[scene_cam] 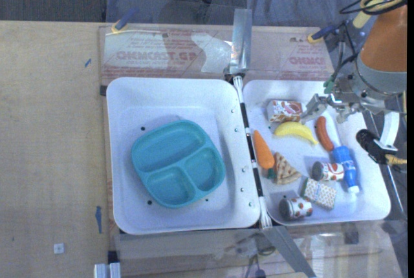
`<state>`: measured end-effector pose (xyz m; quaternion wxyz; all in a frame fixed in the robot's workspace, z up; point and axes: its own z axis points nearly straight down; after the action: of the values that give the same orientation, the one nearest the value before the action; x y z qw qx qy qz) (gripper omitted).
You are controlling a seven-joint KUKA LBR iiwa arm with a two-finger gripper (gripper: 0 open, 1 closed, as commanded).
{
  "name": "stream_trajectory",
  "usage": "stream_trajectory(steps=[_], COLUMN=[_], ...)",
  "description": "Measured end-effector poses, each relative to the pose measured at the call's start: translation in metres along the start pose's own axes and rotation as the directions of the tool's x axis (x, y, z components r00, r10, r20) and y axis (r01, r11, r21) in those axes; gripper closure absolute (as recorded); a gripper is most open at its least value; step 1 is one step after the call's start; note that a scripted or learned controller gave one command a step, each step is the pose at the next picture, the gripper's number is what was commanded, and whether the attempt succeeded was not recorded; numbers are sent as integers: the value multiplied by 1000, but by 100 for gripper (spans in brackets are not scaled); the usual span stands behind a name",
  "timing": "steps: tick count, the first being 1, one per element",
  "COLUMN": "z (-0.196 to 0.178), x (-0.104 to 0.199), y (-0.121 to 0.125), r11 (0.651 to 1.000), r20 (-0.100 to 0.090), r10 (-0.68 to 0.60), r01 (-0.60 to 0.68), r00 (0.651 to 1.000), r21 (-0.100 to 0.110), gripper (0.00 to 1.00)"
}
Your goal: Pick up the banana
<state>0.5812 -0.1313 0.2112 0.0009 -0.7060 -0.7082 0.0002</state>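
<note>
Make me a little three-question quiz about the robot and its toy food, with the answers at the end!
1. True or false: the banana lies in the same bin as the teal plate.
2. Which lies right beside the carrot? A) the pizza slice B) the blue bottle C) the teal plate
3. Fill in: the gripper hangs over the ____ bin as the camera sees it.

Key
1. False. The banana is in the right bin; the plate sits alone in the left bin.
2. A, the pizza slice.
3. Right.
</note>
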Motion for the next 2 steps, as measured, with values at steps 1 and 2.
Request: stream_trajectory(steps=[1, 2], z=[35, 24], x=[-17, -20], y=[-102, -101], r11=[1000, 1000], r20=[0, 2], r10=[17, 21], r01=[-17, -21], r00=[1000, 1000], r21=[0, -6], gripper=[0, 100])
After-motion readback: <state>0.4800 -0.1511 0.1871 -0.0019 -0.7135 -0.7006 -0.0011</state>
